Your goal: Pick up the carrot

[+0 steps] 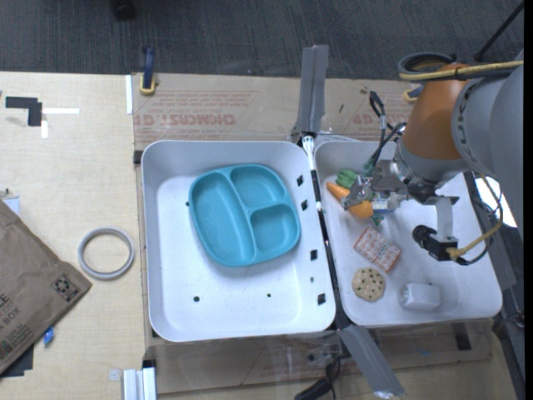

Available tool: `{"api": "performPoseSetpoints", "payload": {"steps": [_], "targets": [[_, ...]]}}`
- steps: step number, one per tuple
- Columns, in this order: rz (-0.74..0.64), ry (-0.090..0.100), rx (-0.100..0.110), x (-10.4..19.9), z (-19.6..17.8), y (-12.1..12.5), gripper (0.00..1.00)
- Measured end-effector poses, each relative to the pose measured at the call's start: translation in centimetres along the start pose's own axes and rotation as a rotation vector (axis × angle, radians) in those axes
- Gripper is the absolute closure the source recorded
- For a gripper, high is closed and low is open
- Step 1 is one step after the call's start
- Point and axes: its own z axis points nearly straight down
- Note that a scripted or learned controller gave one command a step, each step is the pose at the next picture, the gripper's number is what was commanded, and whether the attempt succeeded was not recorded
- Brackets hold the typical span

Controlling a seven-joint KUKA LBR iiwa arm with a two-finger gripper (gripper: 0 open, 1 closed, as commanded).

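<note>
Gripper at the carrot in the right bin — grasp unconfirmed.

You have the grey two-finger gripper (371, 197) low over the small orange carrot with a green leafy top (343, 187), which lies at the left side of the right shallow white bin (466, 307), near the divider; you cannot tell from here how far the gripper is open or whether it has hold. Risk — a glancing contact could push the carrot against the bin wall, or catch the pink patterned square block (376, 247) just below.
</note>
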Motion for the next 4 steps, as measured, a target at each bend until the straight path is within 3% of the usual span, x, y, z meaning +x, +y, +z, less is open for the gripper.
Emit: {"api": "performPoseSetpoints", "payload": {"steps": [1,2,3,4], "targets": [[0.004,-0.002,-0.001,-0.3,-1.0,0.1,1.0],[0.007,-0.003,-0.001,-0.4,-1.8,0.1,1.0],[0.008,-0.003,-0.001,-0.4,-1.8,0.1,0.0],[-0.061,-0.001,0.018,-0.5,0.6,5.6,0.0]]}}
